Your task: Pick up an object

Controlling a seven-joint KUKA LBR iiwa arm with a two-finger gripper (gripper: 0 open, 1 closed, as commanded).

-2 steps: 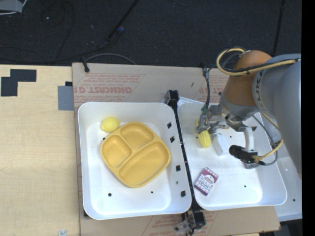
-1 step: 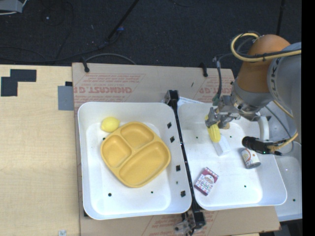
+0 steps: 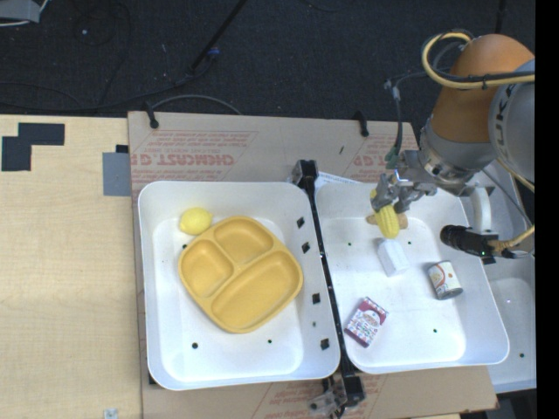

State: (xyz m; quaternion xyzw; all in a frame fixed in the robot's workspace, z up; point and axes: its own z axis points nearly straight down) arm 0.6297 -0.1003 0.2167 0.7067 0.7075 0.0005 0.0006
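My gripper [image 3: 389, 201] hangs over the back of the right bin [image 3: 472, 343], reaching in from the right. A yellow corn cob [image 3: 388, 223] sits between its fingertips, tilted, just above the bin floor. Close below the cob lies a small white block [image 3: 392, 257]. A small can [image 3: 445, 279] lies on its side toward the right wall. A pink and white packet [image 3: 366, 321] rests near the front left of that bin.
The left bin [image 3: 166, 339] holds a yellow divided plate [image 3: 239, 272] and a yellow lemon [image 3: 196, 220] at its back left. A black divider [image 3: 319, 260] runs between the bins. The arm's grey and orange body [image 3: 476, 94] looms over the back right.
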